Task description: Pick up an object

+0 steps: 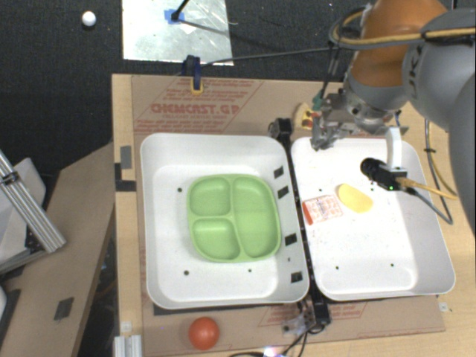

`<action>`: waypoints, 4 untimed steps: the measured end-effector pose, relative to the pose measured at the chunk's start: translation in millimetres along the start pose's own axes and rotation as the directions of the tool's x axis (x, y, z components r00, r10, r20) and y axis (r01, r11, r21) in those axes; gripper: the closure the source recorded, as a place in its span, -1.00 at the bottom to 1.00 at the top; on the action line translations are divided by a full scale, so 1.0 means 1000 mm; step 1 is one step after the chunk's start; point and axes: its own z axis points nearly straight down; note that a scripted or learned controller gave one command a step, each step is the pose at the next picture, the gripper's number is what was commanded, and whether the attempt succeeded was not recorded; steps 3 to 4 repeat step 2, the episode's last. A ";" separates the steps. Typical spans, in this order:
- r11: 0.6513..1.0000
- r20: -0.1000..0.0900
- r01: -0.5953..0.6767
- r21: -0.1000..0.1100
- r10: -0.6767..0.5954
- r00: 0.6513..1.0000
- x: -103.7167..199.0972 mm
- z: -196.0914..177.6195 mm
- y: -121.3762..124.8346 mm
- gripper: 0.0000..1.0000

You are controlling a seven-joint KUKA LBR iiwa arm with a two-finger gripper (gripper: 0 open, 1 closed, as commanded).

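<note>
camera view looks down on two white bins side by side. the left bin (160, 222) holds a green divided tray (232, 218) lying flat near its middle. the right bin (416, 262) holds two loose items toward its near-left part: a yellow piece (355, 198), rounded and flattish, and just beside it to the left a small white and red packet (322, 209) close to the wall shared with the other bin. the two look to be almost touching, though i cannot tell for sure.

the gripper (324, 138) hangs over the far-left corner of the right bin, above the floor and apart from both items; whether it is open or closed cannot be told from this angle, and nothing is seen held in it.

judging by looks, the yellow piece is light, smooth and probably a bit slick, maybe a plastic toy food, so a pinch across its narrower width should seat best. the packet seems thin, limp and flat against the floor, harder to get under. the tray is stiff but broad; only a rim or divider would offer purchase.

an orange ball (203, 332) sits on the bench in front of the left bin
</note>
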 end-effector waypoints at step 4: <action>1.000 0.001 -0.004 -0.001 0.004 1.000 0.097 0.006 0.016 1.00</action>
